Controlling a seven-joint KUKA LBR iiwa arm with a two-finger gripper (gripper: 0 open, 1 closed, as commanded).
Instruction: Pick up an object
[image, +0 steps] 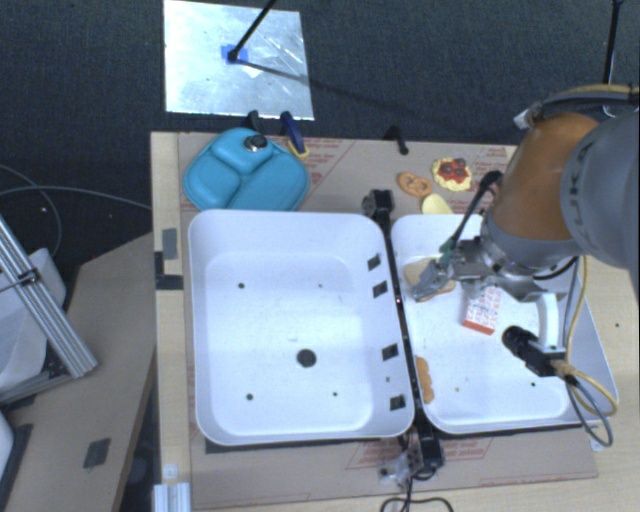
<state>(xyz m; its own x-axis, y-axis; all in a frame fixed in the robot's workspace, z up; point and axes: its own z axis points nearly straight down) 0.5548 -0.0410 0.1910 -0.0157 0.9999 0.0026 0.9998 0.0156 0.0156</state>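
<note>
My gripper hangs low over the upper left part of the right bin, with the grey and orange arm reaching in from the right. A pale tan object lies right beside the gripper's tip, and I cannot tell whether they touch. A red and white packet lies just right of the gripper on the bin floor. A small orange-brown piece rests against the right bin's left wall. In the left bin, a small dark round item sits near the middle.
A blue lidded container stands behind the left bin. Small toy foods and a yellow piece lie on the bench behind the right bin. A black part with a cable hangs over the right bin.
</note>
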